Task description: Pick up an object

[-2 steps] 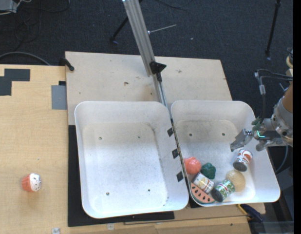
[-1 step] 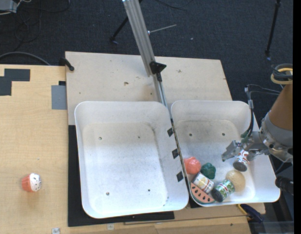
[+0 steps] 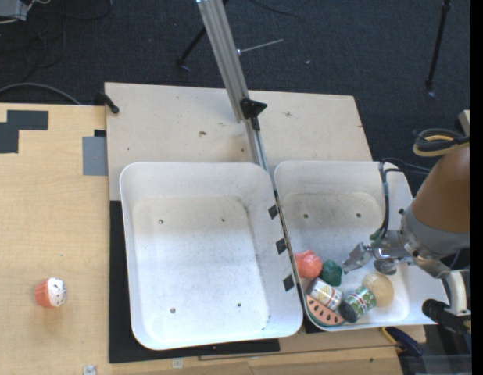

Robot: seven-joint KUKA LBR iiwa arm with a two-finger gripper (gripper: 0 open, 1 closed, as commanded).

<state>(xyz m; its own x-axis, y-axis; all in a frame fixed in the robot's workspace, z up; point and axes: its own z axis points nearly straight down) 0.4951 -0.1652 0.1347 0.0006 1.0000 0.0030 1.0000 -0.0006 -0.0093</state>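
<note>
Several small objects lie crowded in the near corner of the right bin [image 3: 335, 186]: an orange-red ball [image 3: 308, 264], a dark green piece [image 3: 332, 272], a small striped can [image 3: 326, 294], a watermelon-slice toy [image 3: 323, 313], a green-labelled bottle [image 3: 359, 301] and a beige lump [image 3: 381, 290]. My gripper [image 3: 366, 265] hangs just above this pile, over the beige lump and right of the green piece. Its fingers are spread open with nothing between them. The grey arm with its orange band [image 3: 449, 190] comes in from the right edge.
The left bin [image 3: 140, 209] sits beside the right one, with a row of black clips along the shared wall. A metal rail [image 3: 230, 61] slants up behind the bins. A red and white toy [image 3: 51, 293] lies on the wooden table at far left.
</note>
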